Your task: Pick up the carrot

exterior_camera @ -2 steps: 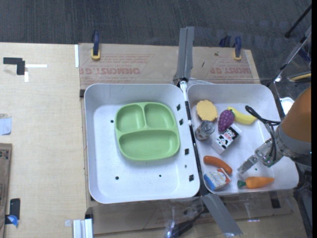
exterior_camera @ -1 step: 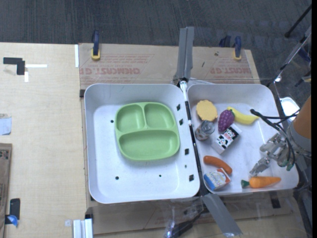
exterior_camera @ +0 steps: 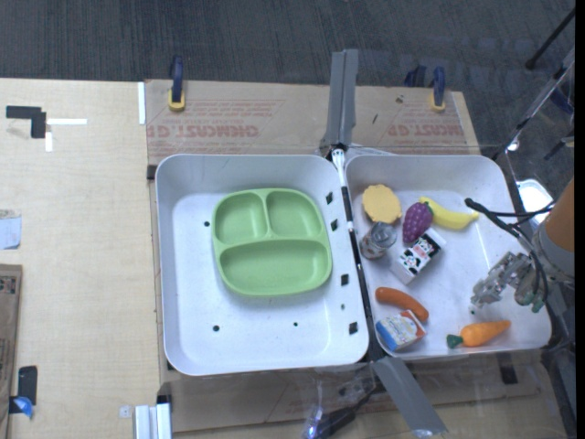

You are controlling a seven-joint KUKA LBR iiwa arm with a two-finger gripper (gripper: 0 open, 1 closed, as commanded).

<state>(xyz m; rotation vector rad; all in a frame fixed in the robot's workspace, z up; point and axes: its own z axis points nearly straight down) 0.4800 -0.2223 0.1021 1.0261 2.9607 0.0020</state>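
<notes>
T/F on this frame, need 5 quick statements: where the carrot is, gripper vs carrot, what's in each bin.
1. The carrot lies in the right bin, near its front right corner. True.
2. The gripper holds the carrot between its fingers. False: it sits above and apart from the carrot, which lies on the bin floor.
3. The green divided plate is in the left bin. True.
4. The banana rests on the green plate. False: it is in the right bin, beside the purple grapes.
5. The carrot touches the red sausage. False: bare bin floor separates them.
</notes>
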